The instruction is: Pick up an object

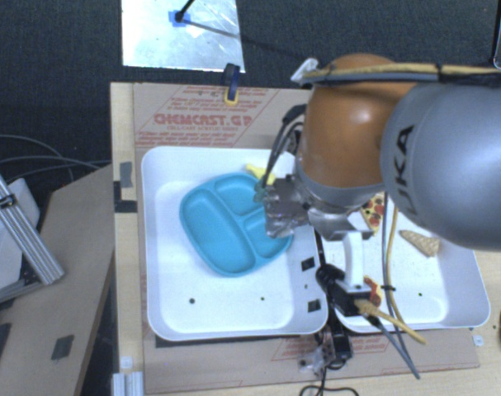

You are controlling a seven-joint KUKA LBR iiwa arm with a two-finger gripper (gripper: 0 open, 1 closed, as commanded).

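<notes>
Camera view: left bin (163, 304) holds a blue divided tray (221, 229) near its centre. Claw (276, 213) sits at the tray's right edge; whether it grips anything cannot be told. Right bin (460, 299) holds a pizza slice (419, 242).

Brown cardboard-covered bench (202, 115), two shallow white bins side by side, left bin (225, 308), right bin (448, 291)

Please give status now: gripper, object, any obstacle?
Gripper low over the blue divided plate in left bin, grasp unconfirmed. Yellow item at plate's far edge. Pizza-slice toy in right bin.
</notes>
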